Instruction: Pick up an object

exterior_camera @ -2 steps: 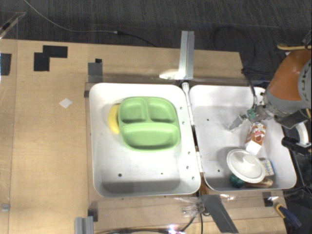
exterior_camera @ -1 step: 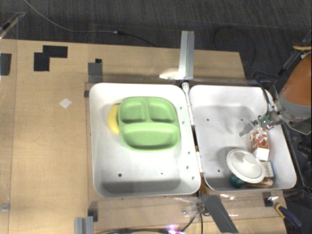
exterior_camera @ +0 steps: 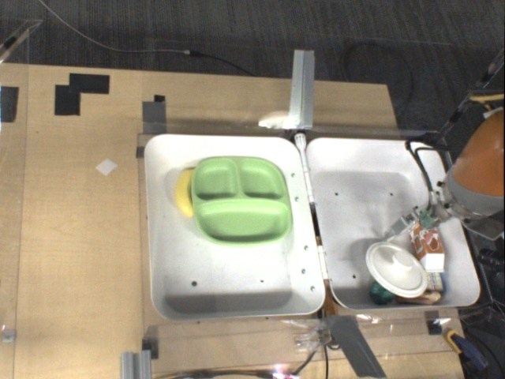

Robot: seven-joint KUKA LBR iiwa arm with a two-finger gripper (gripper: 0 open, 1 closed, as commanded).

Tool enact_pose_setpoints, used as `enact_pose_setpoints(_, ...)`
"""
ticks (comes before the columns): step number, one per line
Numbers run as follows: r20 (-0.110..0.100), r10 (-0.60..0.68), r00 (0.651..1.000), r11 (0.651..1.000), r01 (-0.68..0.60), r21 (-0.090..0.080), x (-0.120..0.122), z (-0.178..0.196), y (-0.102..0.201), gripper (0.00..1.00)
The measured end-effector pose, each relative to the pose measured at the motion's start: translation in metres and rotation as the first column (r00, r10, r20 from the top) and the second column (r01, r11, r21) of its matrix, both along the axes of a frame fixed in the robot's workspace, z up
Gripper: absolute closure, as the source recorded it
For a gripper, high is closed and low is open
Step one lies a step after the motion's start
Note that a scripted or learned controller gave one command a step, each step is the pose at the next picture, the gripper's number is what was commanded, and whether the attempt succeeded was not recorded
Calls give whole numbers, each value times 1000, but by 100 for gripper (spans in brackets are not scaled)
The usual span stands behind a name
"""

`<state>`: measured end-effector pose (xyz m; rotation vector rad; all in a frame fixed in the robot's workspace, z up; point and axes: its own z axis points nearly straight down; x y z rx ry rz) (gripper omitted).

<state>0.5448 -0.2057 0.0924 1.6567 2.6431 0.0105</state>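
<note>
In the right bin (exterior_camera: pixel 355 180) an upturned white bowl (exterior_camera: pixel 396 268) lies near the front right corner. A small brown and white carton (exterior_camera: pixel 429 249) lies just right of the bowl. A dark teal object (exterior_camera: pixel 381 294) peeks out at the bowl's front edge, and a tan piece (exterior_camera: pixel 430 297) shows under its right side. My gripper (exterior_camera: pixel 420 218) comes in from the right and hangs low just above the carton's far end. In the left bin (exterior_camera: pixel 170 275) sits a green divided plate (exterior_camera: pixel 240 198), with a yellow object (exterior_camera: pixel 183 193) partly hidden under its left edge.
A metal post (exterior_camera: pixel 302 89) stands behind the seam between the bins. Black cables (exterior_camera: pixel 430 160) curve along the right bin's far right rim beside the arm (exterior_camera: pixel 480 172). The wooden bench (exterior_camera: pixel 71 235) spreads to the left.
</note>
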Motion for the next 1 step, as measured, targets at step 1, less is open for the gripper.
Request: enact_pose_setpoints(1, -8, -161, 987, 987, 161, 6, -41, -4, 27, 0)
